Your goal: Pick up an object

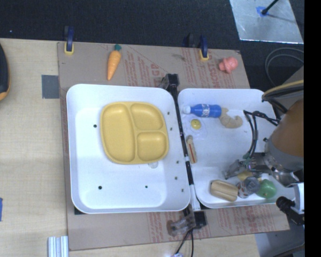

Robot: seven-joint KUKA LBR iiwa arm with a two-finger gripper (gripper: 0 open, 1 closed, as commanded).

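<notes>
your tan wooden block (pixel 223 190) lies low in the right bin (pixel 214 96), just beside the gripper (pixel 245 171); whether it's open or closed, you can't tell. crowded green ball (pixel 267 189) could deflect a grab.

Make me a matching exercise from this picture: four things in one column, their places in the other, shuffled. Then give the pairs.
Things:
1. yellow divided plate
2. blue bottle
3. toy carrot
4. green object

Places:
A. on the cardboard beyond the left bin
B. far part of the right bin
C. near right corner of the right bin, beside the pincer
D. in the left bin

Pairs: 1-D, 2-B, 3-A, 4-C
</notes>
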